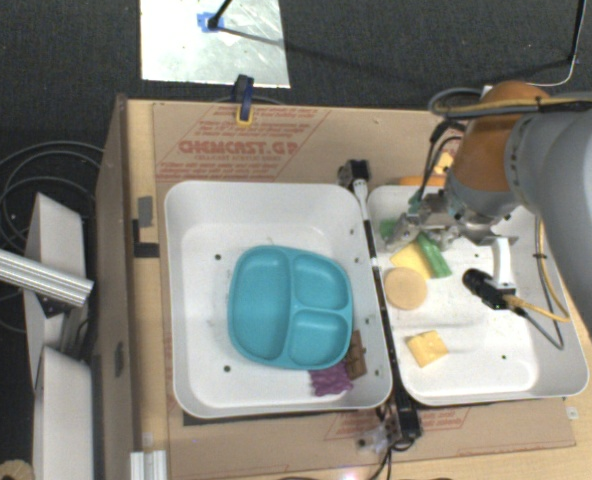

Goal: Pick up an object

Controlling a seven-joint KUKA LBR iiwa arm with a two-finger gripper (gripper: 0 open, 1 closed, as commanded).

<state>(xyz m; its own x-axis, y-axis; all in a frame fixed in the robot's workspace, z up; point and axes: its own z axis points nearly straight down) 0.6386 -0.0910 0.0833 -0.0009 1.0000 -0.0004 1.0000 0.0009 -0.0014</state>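
My gripper (419, 230) is low in the far left part of the right bin (536, 368), under the grey arm with its orange band. Right beneath it lie a pale yellow piece (410, 259) and a green stick-like piece (437, 259), close to or touching the gripper. A small green bit (387, 230) shows at the gripper's left. A round tan disc (406, 288) lies just in front of them. Nearer the front sits a yellow wedge (427, 348). None of these shows between the fingers.
The left bin (206, 218) holds a teal divided plate (289, 306), with a purple item (328, 380) and a brown item (356, 358) at its front right corner. The wall between the two bins runs just left of the gripper.
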